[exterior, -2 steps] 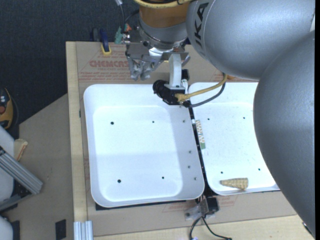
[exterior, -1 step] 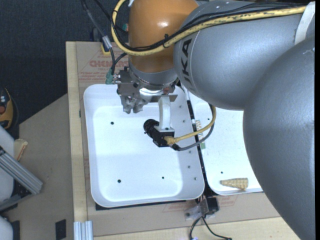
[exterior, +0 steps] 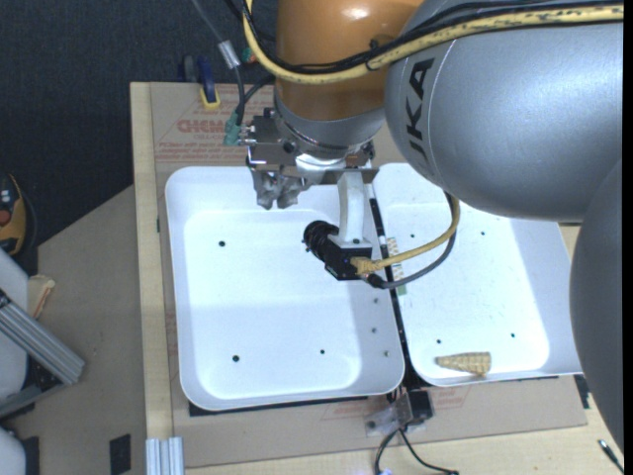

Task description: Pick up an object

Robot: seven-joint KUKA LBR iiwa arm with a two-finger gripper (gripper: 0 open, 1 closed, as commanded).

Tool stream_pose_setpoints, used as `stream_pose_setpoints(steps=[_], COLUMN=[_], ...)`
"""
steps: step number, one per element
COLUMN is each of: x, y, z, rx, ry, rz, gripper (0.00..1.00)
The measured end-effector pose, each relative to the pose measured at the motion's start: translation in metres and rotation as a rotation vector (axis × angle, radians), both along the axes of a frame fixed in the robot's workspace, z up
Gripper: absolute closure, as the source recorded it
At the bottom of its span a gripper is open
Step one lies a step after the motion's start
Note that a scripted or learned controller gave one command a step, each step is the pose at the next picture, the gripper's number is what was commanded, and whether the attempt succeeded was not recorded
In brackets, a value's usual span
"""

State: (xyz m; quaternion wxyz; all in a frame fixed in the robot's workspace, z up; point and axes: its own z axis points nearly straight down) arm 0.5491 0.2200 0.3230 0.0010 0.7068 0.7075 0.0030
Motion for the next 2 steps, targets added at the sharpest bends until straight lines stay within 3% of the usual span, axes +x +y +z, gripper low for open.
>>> stream_pose_setpoints(steps=[1,2], x=[-0.036,-0.073], y=[0.005,0.004], z=[0.04,-0.037], rx=[-0.001,-0.006], ry=[0.003,0.017], rz=[0.002,-0.002], gripper=[1.0,1.0])
